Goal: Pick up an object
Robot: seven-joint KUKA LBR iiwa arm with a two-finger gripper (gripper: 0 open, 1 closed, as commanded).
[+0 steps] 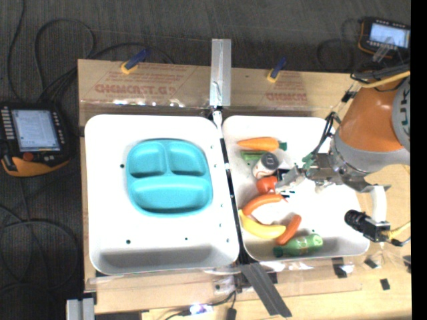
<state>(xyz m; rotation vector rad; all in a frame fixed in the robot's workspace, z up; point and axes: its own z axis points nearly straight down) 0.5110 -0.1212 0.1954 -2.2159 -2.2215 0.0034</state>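
Two shallow white bins are seen side by side on the bench (160, 79). The left bin (107, 245) holds a blue sectioned plate (169, 177), set near its middle and well apart from everything the task concerns. The right bin (333, 225) holds the candidates for picking, crowded toward its left wall: an orange carrot (257, 143) at the far end, a green piece (250, 157) just beside it, a round grey and white item (269, 161), a red piece (265, 184), a curved orange piece (263, 203), a yellow banana (261, 229), a second small carrot (289, 229) and a green vegetable (300, 245) at the near end. The arm (373, 129) is brought in from the right and bent low over this bin so that the claw (290, 177) is placed at the cluster, close to the grey and white item and the red piece. Whether the claw is open or closed cannot be told, and nothing can be seen gripped in it. A clean grasp is judged to be hampered by the crowding, since neighbouring items touch or overlap. A handheld controller (32, 139) lies off the bench at left.
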